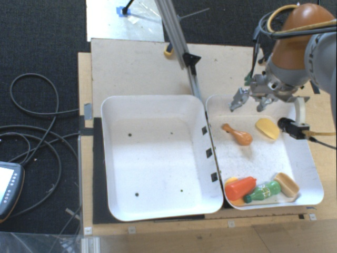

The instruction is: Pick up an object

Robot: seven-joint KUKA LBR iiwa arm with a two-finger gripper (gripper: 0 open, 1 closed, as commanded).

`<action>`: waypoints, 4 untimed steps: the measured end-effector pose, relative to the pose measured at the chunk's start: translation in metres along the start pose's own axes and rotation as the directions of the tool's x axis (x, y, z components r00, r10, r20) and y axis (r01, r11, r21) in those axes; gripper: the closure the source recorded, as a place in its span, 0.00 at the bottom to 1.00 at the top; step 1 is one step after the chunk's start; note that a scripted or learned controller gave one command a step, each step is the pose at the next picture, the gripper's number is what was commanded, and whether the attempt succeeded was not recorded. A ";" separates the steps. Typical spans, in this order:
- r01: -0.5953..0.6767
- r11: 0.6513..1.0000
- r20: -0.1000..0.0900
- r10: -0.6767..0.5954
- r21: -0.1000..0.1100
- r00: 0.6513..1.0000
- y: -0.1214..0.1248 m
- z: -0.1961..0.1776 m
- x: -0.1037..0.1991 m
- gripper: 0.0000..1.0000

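- Camera view: gripper point(251, 102) hanging above the far end of the right bin point(310, 167), fingers point(238, 100) spread apart, nothing between them, touching nothing.
- Just below the gripper: orange drumstick point(237, 134); beside it, yellow piece point(268, 128).
- At the right bin's near edge: red pepper point(240, 185), green bottle point(263, 192), tan bun point(287, 184).

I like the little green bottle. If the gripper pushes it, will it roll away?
Probably a bit. The green bottle lies on its side and looks round, so it could roll. The red toy and bin wall beside it would likely stop it. It looks light.
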State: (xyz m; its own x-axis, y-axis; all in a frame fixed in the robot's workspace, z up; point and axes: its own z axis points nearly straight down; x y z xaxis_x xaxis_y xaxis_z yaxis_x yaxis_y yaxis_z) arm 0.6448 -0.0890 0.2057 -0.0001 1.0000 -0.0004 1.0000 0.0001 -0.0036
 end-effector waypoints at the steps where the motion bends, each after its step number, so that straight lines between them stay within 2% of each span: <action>1: 0.000 1.000 -0.001 0.000 0.001 1.000 0.006 0.061 0.001 0.00; 2: 0.000 1.000 0.000 0.000 0.000 1.000 0.005 0.113 0.002 0.00; 3: -0.001 1.000 -0.001 0.001 -0.008 1.000 0.008 0.098 0.002 1.00; 4: 0.004 1.000 0.000 -0.004 -0.011 1.000 0.015 0.053 0.001 1.00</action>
State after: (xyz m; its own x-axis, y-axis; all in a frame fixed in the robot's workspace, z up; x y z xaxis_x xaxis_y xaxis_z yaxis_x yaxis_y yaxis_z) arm 0.6591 -0.0882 0.1528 -0.0036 1.0000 -0.0007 1.0000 0.0036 0.0073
